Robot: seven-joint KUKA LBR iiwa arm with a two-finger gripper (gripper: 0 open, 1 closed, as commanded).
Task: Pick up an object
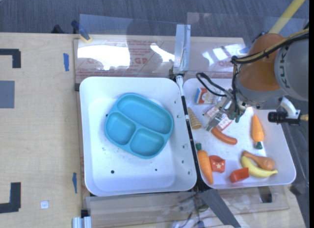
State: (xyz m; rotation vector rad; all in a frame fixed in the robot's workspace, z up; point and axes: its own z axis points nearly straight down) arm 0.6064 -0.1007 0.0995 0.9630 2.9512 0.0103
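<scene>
Camera view, from above the bench: left white bin holds one blue divided plate, three compartments, lying flat near the bin's middle. Right white bin holds the toy food. Near its far left corner, a small red-and-white carton; below it a tan cone-shaped piece against the left wall. A red sausage lies near the middle, just beneath the gripper. An orange carrot lies along the left wall toward the front, a small red piece touching it. At the front, a red pepper piece, a yellow banana and a brownish-orange item sit bunched together. A second carrot stands apart at right. The grey arm with orange band reaches in from the right; the gripper hangs low over a red-and-white packet. Whether it is spread or pinching, I cannot tell.
</scene>
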